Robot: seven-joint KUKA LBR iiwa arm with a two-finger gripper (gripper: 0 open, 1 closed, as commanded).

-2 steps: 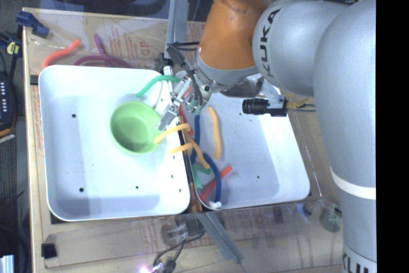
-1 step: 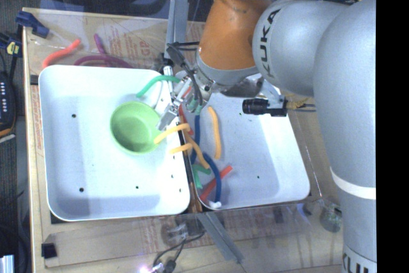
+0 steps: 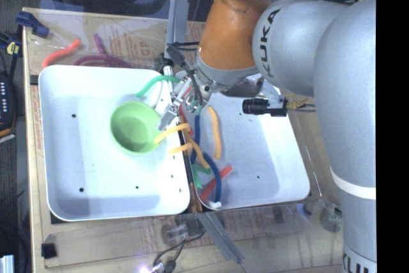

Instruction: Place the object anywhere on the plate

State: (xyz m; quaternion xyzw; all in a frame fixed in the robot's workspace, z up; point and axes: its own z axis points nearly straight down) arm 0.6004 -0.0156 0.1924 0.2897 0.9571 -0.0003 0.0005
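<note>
A round green plate (image 3: 131,128) lies in the left bin (image 3: 77,163), right of its middle. My gripper (image 3: 171,112) hangs over the plate's right rim, close to the wall between the two bins, and points down and to the left. A thin curved green strip (image 3: 150,84) arcs from beside the gripper toward the plate's upper edge. A short yellow strip (image 3: 171,132) lies just under the gripper tip, one end at the plate's right rim. Whether either strip is gripped is hidden by the wrist.
A second yellow piece (image 3: 182,148) rests on the dividing wall. The right bin (image 3: 268,156) holds several strips at its left side: orange (image 3: 217,131), blue (image 3: 216,187), red (image 3: 223,171) and green. An orange strip (image 3: 61,53) and a magenta tube (image 3: 102,61) lie behind the left bin.
</note>
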